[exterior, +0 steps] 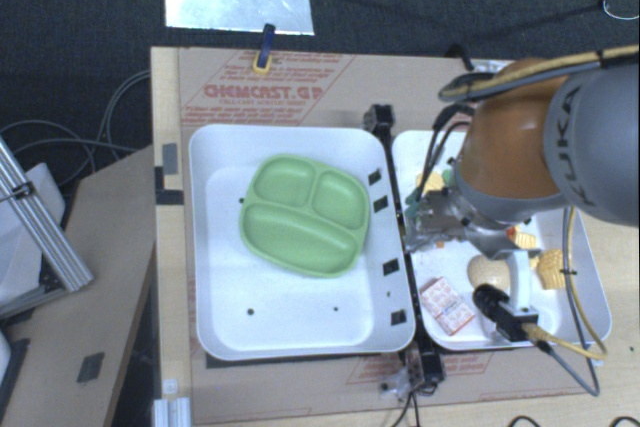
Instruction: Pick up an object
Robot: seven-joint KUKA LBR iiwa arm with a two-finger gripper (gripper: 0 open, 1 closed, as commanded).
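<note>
Two bins sit side by side on the desk [168,215]. The left bin [215,255] holds a three-compartment plate [305,215] lying flat, toward its rear half. The right bin [596,307] holds a small flat packet [447,305] near its front wall, with a rounded lump [487,270] just behind and to the right of it, and the arm [520,145] hangs over this bin's rear part.

The plate [303,215] is pale green, the bin [222,245] white, the packet [446,304] white with red print.

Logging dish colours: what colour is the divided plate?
The divided plate is light green, seen best in the camera view.
</note>
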